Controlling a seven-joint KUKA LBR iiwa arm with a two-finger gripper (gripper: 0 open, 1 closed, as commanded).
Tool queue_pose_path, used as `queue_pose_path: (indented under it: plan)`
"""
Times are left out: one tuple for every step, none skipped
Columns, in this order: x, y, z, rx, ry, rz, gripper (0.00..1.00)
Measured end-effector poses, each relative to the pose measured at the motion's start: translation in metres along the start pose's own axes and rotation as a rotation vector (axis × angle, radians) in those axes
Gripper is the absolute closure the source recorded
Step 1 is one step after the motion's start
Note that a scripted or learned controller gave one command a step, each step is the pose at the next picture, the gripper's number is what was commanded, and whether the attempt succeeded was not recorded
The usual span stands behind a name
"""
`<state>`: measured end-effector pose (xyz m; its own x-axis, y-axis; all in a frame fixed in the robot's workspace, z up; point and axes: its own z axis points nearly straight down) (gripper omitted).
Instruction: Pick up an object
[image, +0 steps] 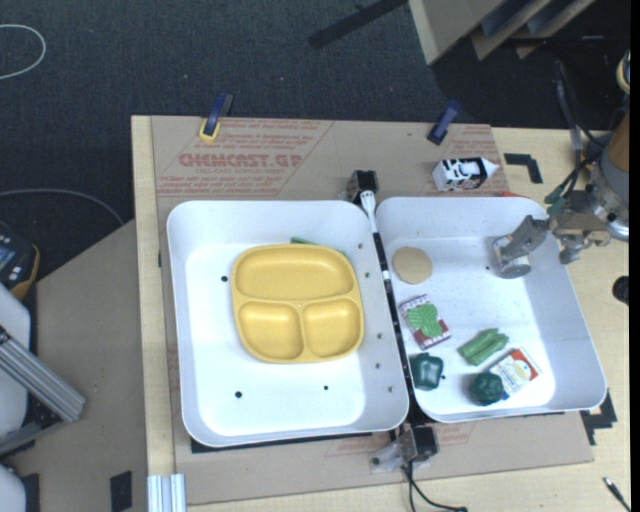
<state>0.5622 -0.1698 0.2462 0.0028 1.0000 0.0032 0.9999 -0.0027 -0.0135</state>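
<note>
The tool (515, 255) hangs over the upper right part of the right bin (575, 300), reaching in from the right on the grey arm (600, 205); its grey tip is blurred, and whether it is spread or pressed together cannot be told, and nothing can be made out between its parts. All the loose objects lie in that right bin. A tan round disc (412, 265) sits near the bin's upper left corner, well to the left of the tool. Below the disc lies a small packet with a green picture (424, 320), and below that, near the bin's lower left edge, a dark green pepper-like toy (428, 371). To the right of the packet rests a light green pod-shaped piece (483, 346), tilted. Near the bin's lower rim sit a dark green round lump (487, 388) and, touching or just beside it, a white carton with red print (516, 370). The left bin (200, 300) holds a yellow divided tray (297, 301) with three compartments. Beyond the right bin's far rim, a small black-and-white box (465, 172) stands on the tabletop (160, 180).
</note>
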Motion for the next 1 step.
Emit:
queue_pose_path:
  plan:
    - [0.0003,0.0023,-0.0066,-0.012,-0.003,-0.003,0.0]
